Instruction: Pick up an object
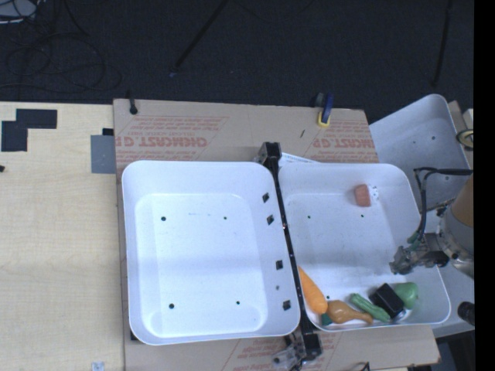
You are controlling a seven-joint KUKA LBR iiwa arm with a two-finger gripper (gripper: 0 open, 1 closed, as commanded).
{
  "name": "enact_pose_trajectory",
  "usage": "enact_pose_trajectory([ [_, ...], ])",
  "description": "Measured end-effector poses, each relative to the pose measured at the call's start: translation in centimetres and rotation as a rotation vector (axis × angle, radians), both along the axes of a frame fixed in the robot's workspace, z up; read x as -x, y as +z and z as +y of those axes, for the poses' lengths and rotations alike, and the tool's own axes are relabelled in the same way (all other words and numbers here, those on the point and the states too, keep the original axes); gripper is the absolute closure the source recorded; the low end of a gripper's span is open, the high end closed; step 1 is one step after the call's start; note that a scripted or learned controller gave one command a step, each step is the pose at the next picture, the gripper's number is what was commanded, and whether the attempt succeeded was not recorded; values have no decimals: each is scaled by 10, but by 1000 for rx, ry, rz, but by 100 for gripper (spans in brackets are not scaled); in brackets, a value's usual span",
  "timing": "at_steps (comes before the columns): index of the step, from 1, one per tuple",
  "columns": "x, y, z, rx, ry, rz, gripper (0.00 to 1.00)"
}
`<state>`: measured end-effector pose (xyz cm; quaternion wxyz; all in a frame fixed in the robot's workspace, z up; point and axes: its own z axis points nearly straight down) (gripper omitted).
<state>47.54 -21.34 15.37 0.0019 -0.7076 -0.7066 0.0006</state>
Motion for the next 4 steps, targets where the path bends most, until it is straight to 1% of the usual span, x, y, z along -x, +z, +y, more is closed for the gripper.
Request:
enact_pose_trajectory([
  [4,0,38,-4,-2,-3,3,100],
])
